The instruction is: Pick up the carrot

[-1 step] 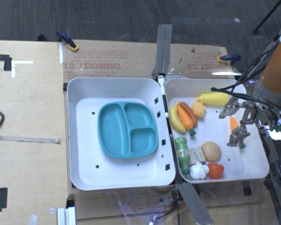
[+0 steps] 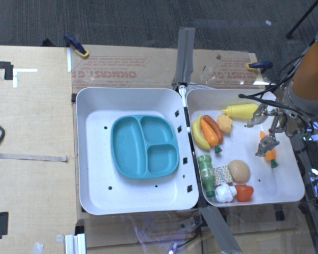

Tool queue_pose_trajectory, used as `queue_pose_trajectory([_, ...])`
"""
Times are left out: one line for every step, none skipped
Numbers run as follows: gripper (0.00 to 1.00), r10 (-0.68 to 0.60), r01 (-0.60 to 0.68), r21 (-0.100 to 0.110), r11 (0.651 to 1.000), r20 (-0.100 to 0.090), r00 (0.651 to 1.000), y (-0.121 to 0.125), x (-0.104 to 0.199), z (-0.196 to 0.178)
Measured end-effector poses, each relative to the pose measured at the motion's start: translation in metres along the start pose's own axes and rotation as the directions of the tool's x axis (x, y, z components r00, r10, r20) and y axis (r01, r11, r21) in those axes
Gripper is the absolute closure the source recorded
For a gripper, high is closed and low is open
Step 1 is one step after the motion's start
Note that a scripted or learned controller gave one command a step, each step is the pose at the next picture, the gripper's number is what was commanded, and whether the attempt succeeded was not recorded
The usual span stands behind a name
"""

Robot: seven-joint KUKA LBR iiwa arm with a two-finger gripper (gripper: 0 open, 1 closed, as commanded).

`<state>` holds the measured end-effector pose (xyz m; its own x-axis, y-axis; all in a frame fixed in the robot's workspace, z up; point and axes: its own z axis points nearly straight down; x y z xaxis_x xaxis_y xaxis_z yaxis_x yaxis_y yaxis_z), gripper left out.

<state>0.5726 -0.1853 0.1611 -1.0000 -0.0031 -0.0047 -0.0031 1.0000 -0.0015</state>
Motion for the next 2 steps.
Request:
queue_pose_trajectory([0.00,-0.039,0.039,-0.001,0.999,-0.001,0.999,-0.037,-0.006,0.068])
queue_pose_trajectory([1.00,-0.043,0.043,0.002,0.999,0.004,0.999,-0.035,-0.008,0.057])
